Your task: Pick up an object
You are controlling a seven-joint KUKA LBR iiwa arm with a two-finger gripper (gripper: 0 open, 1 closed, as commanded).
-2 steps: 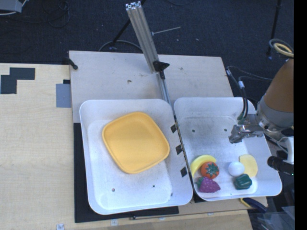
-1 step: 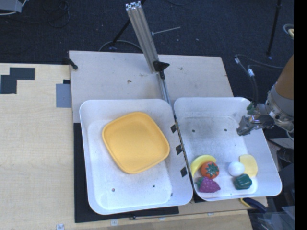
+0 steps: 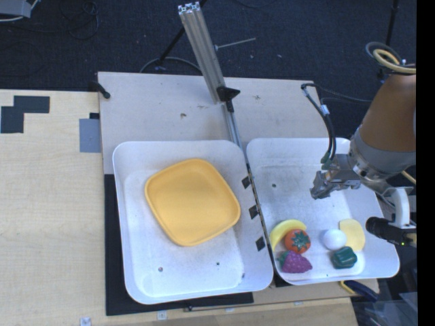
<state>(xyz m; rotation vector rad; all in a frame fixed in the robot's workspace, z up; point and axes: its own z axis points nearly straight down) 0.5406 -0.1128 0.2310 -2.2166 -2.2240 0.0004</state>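
2 bins (image 3: 129,182); 1 yellow plate (image 3: 192,201); 6 toys (image 3: 297,241); gripper (image 3: 322,189) fingers: can't tell.

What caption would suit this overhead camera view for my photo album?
Robot pincer hovers over the right bin of toy food; a yellow plate fills the left bin.

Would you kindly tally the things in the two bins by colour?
Yellow: 3 (plate, banana, disc)
Red: 1 (tomato)
Purple: 1 (grapes)
White: 1 (egg)
Green: 1 (pepper)
Total: 7
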